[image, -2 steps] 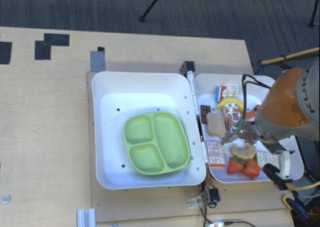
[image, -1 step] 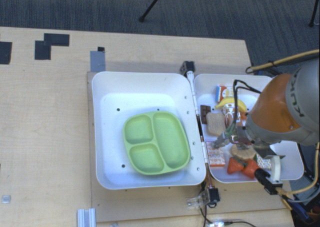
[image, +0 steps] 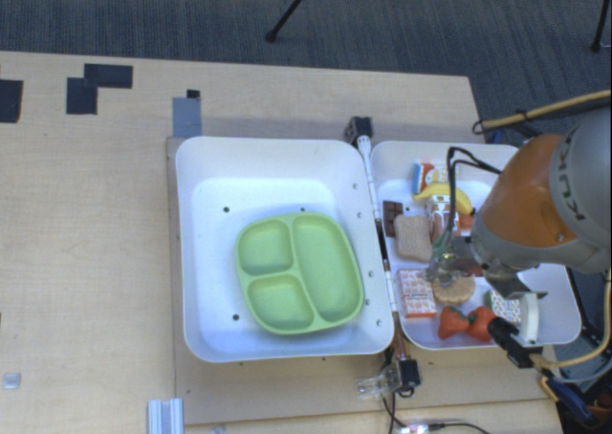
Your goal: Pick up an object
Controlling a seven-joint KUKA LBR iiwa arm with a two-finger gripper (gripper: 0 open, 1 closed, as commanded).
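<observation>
Gripper (image: 446, 268) lowered into right bin (image: 564, 327) at frame's lower right, poised over round cookie (image: 454, 291) for a grab; finger state indiscernible; green divided plate (image: 299, 272) in left bin (image: 206, 231)

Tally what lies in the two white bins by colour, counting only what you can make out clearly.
Green: 1, the divided plate in the left bin.
Yellow: 1, the banana in the right bin.
Brown: 1, the flat brown slab.
Red: 1, the strawberry.
Total: 4. The arm hides other items in the right bin, so this is a minimum.
</observation>
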